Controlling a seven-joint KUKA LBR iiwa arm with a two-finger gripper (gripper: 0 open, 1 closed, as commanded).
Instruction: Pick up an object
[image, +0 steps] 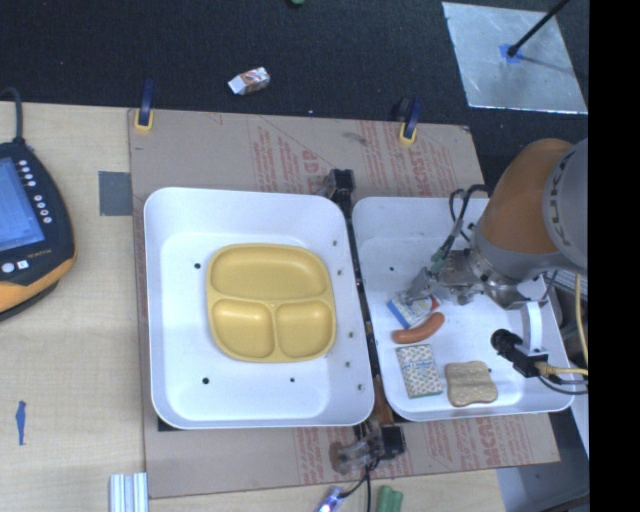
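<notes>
1. Camera view: two white bins side by side on the tabletop, left bin (180, 400) bearing a yellow divided plate (270, 300) at its middle.
2. Right bin (385, 225) holding a sausage (418, 328) near its middle, with a patterned packet (421, 370) and a tan cracker (470, 383) along its near edge.
3. Pincer (432, 290) low over the right bin's middle, just above the sausage, beside a blue-and-white item (404, 307); cannot tell whether spread or pressed together.
4. Orange-edged pendant (25, 225) at the tabletop's left edge.
</notes>
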